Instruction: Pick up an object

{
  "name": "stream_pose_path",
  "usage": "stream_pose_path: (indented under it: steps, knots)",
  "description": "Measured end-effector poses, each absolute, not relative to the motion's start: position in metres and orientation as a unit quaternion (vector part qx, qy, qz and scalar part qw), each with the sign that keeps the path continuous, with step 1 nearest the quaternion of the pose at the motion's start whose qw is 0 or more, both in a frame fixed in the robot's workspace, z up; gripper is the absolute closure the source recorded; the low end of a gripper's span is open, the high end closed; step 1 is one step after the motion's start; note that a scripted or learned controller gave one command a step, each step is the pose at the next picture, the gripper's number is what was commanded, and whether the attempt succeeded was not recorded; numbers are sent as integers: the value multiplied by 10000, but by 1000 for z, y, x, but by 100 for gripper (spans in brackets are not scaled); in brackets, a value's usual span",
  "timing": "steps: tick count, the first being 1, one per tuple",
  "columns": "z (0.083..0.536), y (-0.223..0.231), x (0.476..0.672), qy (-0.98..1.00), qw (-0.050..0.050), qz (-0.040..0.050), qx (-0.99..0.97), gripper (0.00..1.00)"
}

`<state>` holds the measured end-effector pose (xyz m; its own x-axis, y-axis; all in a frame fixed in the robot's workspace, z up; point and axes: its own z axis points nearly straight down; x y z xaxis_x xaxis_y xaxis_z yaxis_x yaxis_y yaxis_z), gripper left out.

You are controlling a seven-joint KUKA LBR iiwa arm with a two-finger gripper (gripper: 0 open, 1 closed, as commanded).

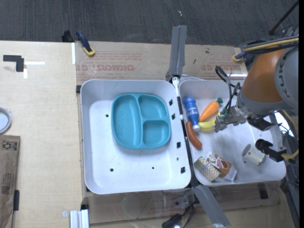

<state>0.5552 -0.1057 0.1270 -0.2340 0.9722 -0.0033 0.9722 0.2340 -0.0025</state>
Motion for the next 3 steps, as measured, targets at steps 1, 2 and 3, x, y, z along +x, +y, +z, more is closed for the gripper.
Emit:
stream_pose_path:
  steps: [1, 2, 3]
  knots:
    - [127, -105, 555, 7856, 5, -21, 6187, 0]
    - [96, -107, 608, 7977, 42, 20, 6031, 0]
    - [105, -107, 608, 7985, 46, 10, 6020, 100]
